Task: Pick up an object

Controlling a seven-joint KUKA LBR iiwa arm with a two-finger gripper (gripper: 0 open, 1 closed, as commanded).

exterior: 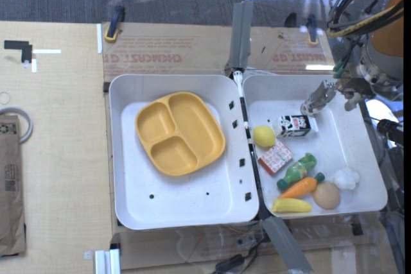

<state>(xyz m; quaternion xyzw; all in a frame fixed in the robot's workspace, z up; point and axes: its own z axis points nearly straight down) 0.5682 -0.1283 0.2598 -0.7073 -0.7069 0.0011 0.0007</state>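
Observation:
My gripper (317, 101) hangs over the back of the right bin (369, 157), just above and behind a small black-and-white milk carton (296, 126). Nothing shows in its grasp. In the same bin lie a yellow lemon (263, 135), a red-and-white box (275, 157), a green bottle (298, 169), an orange carrot (298, 187), a yellow banana (292, 205), a tan egg-shaped object (326, 195) and a white crumpled ball (347, 178).
The left bin (128, 196) holds a yellow divided plate (180, 133). A grey divider (247, 138) separates the two bins. Cables and the arm's body (379, 42) crowd the upper right. A brown bag (9, 183) lies at the far left of the bench.

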